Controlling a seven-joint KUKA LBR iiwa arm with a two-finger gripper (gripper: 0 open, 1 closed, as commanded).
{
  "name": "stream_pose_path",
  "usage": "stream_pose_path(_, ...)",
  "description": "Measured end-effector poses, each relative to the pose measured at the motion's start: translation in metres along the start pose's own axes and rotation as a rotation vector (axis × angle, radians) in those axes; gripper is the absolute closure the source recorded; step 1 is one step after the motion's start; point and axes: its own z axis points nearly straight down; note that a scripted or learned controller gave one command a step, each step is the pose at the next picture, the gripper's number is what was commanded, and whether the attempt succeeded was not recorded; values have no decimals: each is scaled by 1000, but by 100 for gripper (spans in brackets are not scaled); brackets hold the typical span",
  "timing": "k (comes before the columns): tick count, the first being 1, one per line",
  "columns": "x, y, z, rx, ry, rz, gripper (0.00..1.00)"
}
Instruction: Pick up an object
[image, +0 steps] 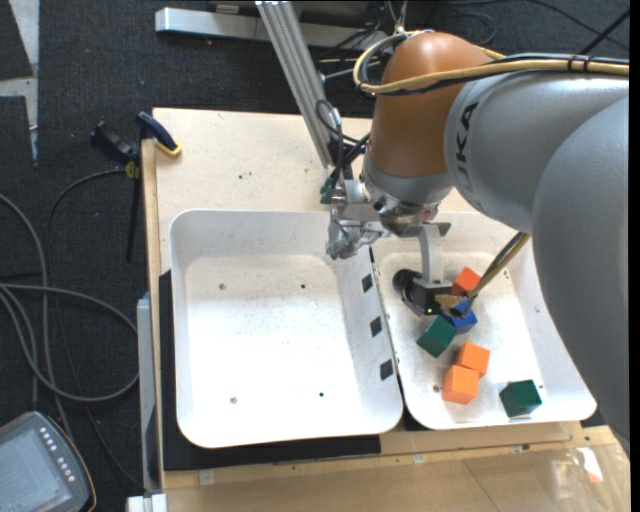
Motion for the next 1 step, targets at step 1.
stream_pose_path(1, -3, 1, 0, -2, -1, 7, 0)
